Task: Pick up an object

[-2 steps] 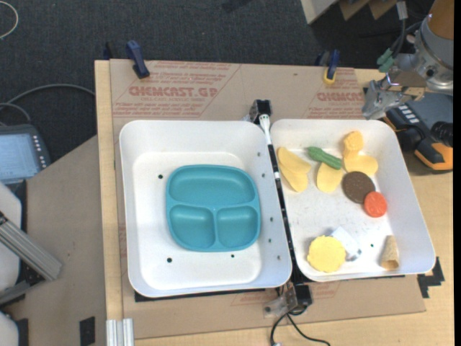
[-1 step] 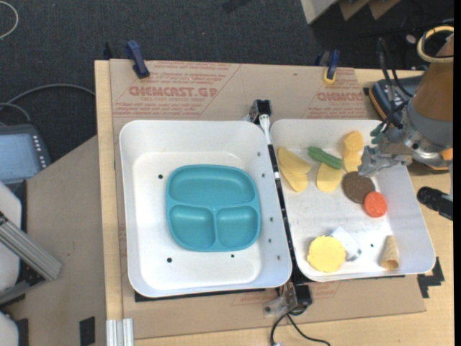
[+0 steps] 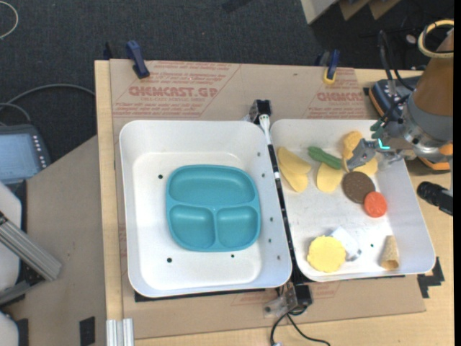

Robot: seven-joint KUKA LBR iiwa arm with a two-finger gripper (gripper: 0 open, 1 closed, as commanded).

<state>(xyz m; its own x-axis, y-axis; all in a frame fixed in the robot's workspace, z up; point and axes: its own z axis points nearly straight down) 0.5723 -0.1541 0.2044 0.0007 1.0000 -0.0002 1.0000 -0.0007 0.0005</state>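
The gripper [image 3: 364, 152] hangs low over the upper part of the right bin [image 3: 414, 193], among a tight cluster of toy foods; whether it is apart or together I cannot tell, and nothing shows clearly held in it. The likely trouble is crowding: the yellow piece [image 3: 353, 144] under the gripper lies touching or just beside the green bean-like piece [image 3: 325, 156], the brown round cookie [image 3: 357, 185] and a pale yellow slice [image 3: 329, 179], so a descent here may pinch two things at once, or push one aside and close on none; the flat pieces also lie low against the bin floor, which I judge gives little to bite on.

The right bin also holds a larger pale yellow wedge [image 3: 292, 169] near its left wall, a red-orange tomato-like ball [image 3: 375, 205] just beside the cookie, a round yellow disc [image 3: 326, 254] at the lower edge, a small clear or white scrap [image 3: 344, 239] beside it, and an ice-cream cone [image 3: 390, 251] in the lower right corner. The left bin [image 3: 137, 193] holds a teal divided plate [image 3: 212, 206], three compartments, nothing in them; both bins sit side by side on the board-covered surface [image 3: 180, 85].
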